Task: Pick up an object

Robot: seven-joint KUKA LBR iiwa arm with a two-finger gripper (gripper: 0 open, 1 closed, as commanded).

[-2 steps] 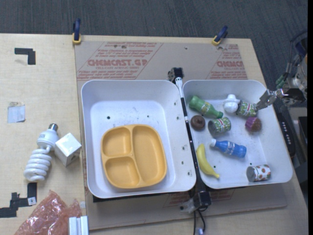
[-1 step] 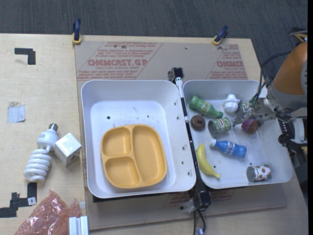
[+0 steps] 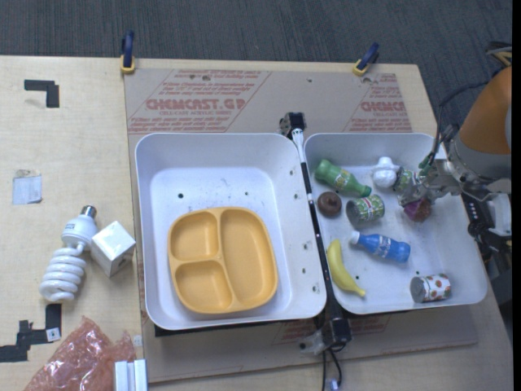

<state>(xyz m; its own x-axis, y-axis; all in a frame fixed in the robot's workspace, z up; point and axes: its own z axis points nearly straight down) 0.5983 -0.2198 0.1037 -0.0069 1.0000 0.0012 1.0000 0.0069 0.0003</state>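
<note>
The right bin (image 3: 456, 251) holds several small objects: a green bottle (image 3: 342, 177), a white figure (image 3: 384, 171), a brown donut (image 3: 329, 204), a green can (image 3: 365, 210), a blue bottle (image 3: 381, 247), a banana (image 3: 343, 269) and a spotted can (image 3: 430, 287). A dark red round item (image 3: 418, 210) lies near the bin's right side. My gripper (image 3: 421, 191) reaches in from the right and hangs just above that red item, beside a small greenish can (image 3: 404, 180).
The left bin (image 3: 155, 177) holds a yellow divided plate (image 3: 222, 259). Outside the bins, on the left of the bench, lie a spiral light bulb (image 3: 67, 259), a white cube (image 3: 113, 246) and a red mesh bag (image 3: 77, 357). Two clamps sit at the board's far edge.
</note>
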